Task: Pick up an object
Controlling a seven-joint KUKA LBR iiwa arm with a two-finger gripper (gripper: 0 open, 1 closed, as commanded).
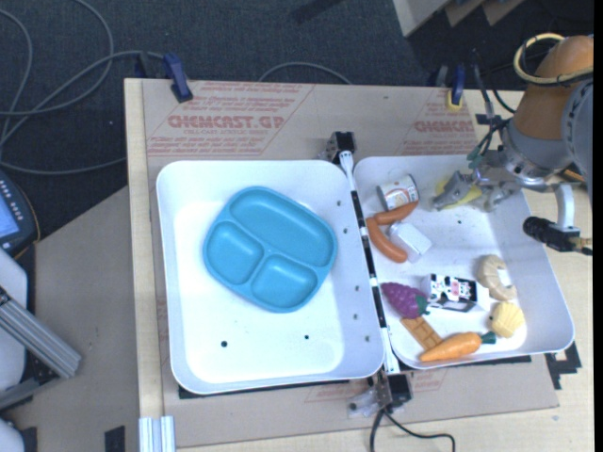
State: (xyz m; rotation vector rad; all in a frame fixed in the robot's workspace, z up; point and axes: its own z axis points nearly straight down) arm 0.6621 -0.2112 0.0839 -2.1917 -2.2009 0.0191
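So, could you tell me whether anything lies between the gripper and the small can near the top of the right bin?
Nothing visible does. The gripper is over the upper part of the right bin, and the small can lies to its left in this view, with bare white bin floor between them. The hot dog sits below that line.

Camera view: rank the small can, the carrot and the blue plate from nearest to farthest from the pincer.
From the pincer at the top of the right bin:
1. Small can, just to its left in the same bin.
2. Carrot, at that bin's near edge.
3. Blue plate, in the left bin.
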